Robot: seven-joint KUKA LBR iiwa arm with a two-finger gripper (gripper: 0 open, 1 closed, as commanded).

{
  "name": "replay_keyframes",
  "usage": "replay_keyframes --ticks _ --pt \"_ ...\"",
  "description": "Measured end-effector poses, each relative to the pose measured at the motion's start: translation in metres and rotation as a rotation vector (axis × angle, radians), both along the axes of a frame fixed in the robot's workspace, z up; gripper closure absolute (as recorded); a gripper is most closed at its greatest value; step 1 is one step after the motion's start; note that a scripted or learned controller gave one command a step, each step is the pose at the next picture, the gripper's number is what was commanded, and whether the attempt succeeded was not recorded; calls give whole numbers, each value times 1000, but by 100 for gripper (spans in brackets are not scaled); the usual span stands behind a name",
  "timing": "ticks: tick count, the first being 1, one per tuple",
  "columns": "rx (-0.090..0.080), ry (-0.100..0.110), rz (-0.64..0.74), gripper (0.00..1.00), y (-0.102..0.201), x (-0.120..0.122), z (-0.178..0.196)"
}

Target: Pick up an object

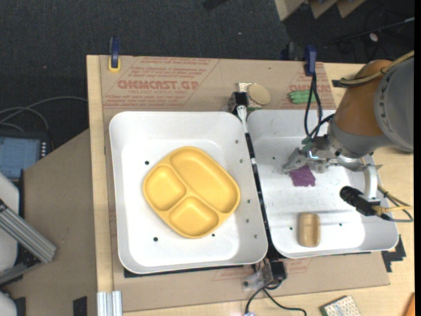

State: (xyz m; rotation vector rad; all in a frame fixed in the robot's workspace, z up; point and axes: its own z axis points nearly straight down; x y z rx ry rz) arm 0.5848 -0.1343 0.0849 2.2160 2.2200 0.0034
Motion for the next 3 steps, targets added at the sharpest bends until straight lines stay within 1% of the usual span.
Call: replay_keyframes --ticks 1,2,3 --pt "5 10 0 0 37 -34 -1" --pt "0 1 -1 0 30 -1 0" --pt "0 -1 -3 100 30 -2 11"
